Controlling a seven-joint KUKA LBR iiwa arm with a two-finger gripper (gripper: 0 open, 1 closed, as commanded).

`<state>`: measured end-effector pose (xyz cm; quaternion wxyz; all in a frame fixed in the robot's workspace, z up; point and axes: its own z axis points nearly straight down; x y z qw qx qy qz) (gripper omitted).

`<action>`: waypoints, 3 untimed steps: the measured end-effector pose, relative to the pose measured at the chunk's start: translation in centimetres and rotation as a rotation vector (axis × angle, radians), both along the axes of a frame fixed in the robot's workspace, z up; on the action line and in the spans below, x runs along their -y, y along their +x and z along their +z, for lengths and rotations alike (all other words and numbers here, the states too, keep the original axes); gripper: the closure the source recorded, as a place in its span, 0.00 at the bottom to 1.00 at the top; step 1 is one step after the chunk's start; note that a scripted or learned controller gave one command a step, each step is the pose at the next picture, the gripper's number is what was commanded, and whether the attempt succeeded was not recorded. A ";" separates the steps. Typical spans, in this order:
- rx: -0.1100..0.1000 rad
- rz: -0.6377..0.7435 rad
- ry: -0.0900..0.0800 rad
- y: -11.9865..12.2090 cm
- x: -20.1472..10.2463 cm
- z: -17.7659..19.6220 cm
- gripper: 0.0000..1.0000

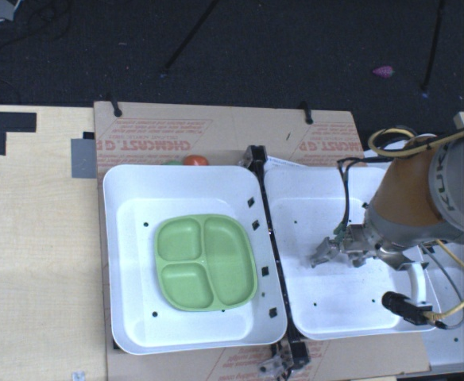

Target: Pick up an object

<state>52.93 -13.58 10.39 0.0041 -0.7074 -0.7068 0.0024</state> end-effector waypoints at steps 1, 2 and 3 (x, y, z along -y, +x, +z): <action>0.004 -0.006 -0.001 0.1 0.1 1.4 1.00; 0.011 0.001 -0.003 -0.1 0.3 7.6 1.00; 0.010 0.001 -0.002 -0.1 0.4 10.1 1.00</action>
